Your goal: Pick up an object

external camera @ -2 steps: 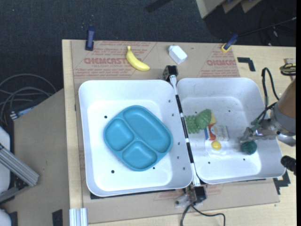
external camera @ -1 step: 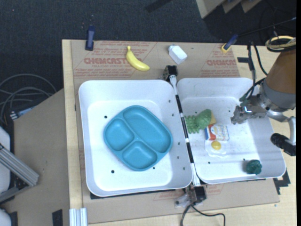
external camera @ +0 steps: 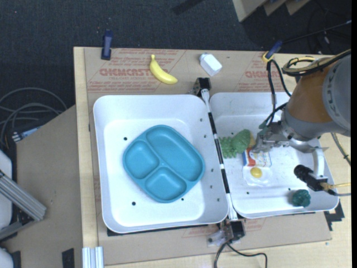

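Gripper [external camera: 262, 145] is hovering over right bin [external camera: 312, 202] clutter near green object [external camera: 236, 142]; jaw state indiscernible; descent and closing remaining.

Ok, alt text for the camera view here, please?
The arm's gripper hangs low in the right bin, over small items beside a green lump. The left bin holds a blue tray; a banana lies behind the bins.
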Motion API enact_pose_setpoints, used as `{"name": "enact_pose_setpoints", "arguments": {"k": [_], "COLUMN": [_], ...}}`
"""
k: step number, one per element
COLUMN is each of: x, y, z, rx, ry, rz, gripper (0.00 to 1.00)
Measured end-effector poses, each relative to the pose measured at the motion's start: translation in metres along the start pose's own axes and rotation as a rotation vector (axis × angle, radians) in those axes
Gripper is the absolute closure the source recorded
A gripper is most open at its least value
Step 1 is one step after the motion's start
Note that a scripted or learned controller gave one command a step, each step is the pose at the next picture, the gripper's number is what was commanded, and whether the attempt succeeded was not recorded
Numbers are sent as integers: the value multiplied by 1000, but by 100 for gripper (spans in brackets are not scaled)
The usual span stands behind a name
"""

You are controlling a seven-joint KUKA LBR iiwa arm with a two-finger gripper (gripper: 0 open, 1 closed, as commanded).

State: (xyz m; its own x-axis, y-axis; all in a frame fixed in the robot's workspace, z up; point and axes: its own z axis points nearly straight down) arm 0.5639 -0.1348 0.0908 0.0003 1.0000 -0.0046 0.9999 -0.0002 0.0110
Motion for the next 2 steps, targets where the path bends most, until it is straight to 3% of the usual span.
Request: {"name": "enact_pose_setpoints", "arguments": {"k": [1,2], "x": [0,41], "y": [0,-27], "z": [1,2], "rx": [-2,1], "ry": [0,3], "rz": [1,0], "gripper": [0,0]}}
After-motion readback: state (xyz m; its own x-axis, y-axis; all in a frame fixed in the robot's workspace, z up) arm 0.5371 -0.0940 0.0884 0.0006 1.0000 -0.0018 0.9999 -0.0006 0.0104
